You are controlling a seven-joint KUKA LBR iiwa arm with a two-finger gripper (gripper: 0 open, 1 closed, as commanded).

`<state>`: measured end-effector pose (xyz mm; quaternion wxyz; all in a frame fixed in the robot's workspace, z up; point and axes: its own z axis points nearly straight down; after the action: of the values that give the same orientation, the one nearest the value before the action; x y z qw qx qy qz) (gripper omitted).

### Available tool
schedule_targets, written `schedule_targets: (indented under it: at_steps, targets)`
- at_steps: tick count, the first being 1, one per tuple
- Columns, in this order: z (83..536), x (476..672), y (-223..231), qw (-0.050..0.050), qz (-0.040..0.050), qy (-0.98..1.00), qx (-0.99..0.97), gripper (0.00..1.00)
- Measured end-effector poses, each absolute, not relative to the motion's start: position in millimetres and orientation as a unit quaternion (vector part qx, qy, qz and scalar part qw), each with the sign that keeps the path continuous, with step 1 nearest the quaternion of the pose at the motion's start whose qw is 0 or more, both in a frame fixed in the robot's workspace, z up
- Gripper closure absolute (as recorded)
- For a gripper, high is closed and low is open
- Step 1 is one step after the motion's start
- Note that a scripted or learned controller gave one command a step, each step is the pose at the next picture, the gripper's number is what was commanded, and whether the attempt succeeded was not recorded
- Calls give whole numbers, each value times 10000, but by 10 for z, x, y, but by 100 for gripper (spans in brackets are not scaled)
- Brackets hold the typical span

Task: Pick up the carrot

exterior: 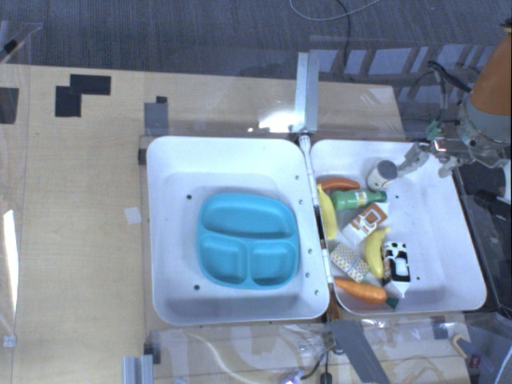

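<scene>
The wooden surface [72, 238] carries two shallow white bins side by side. The left bin [168, 294] holds a blue three-compartment tray [246, 240], lying flat near its centre. The right bin [456, 282] contains a cluster of items along its left half: a red sausage-like piece [338, 185] at the top, a green bottle [358, 199] on its side just below, a yellow banana [326, 213] by the dividing wall, a second banana [374, 250], a small carton [367, 219], and a black-and-white object [396, 262]. The carrot [362, 291] lies at the near edge of this bin, below the cluster. The pincer [442, 152] hangs over the bin's far right corner, well apart from the carrot; whether its fingers are parted or closed cannot be told.
</scene>
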<state>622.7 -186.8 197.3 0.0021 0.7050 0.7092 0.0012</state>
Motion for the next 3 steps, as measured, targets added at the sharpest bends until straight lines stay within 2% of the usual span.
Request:
schedule_targets:
  at_steps: [1, 2, 3]
  targets:
    - [1214, 5646, -1363, 124, 93, 6770, 7358, 0]
    - [1519, 5308, -1269, 32, 15, 8229, 5681, 0]
    - [1637, 5335, -1267, 67, 30, 8231, 5678, 100]
